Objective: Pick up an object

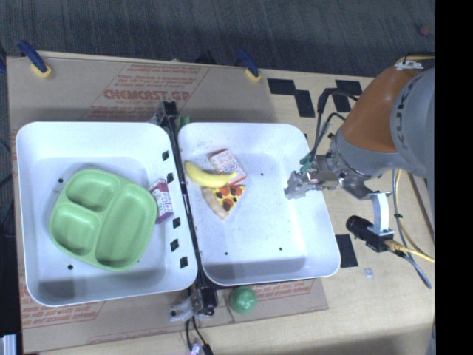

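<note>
In the right bin (295, 254) a yellow banana (211, 176) lies beside a pizza slice (227, 197) and a small red-and-white packet (222, 160), all near the bin's left wall. My gripper (297, 186) hovers over the right side of that bin, well to the right of these items, with nothing visible between its fingers. A green divided plate (103, 217) lies in the left bin (44, 279), with a small purple-and-white packet (162, 198) at its right edge.
A black divider (181, 198) runs between the two bins. A green ball (242, 299) rests on the cardboard just below the right bin. Blue clamps (35, 59) hold the cardboard's far edge. The arm and its cables (384, 220) occupy the right side.
</note>
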Controlling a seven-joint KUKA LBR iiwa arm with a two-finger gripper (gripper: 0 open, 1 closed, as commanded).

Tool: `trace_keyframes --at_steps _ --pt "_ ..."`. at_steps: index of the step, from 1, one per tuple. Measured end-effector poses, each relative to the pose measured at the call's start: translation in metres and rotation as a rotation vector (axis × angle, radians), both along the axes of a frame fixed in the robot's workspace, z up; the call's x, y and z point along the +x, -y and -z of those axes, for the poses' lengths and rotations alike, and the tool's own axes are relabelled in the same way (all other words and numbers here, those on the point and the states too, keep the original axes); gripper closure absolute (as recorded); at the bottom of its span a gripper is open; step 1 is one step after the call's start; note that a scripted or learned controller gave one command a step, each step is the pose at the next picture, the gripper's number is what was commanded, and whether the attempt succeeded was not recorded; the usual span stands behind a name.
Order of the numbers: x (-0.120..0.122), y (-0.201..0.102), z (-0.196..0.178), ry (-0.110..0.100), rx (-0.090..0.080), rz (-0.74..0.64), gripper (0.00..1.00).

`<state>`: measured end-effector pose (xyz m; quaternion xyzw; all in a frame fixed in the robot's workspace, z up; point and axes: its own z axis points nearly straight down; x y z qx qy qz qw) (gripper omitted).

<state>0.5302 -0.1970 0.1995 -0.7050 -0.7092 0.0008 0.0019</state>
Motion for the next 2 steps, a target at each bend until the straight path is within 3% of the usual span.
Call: trace_keyframes --at_steps 1,2 --pt "-0.05 0.001 -0.024 0.002 -0.001 0.002 1.0" --pt "-0.054 0.014 0.016 0.0 -0.001 0.0 1.0"
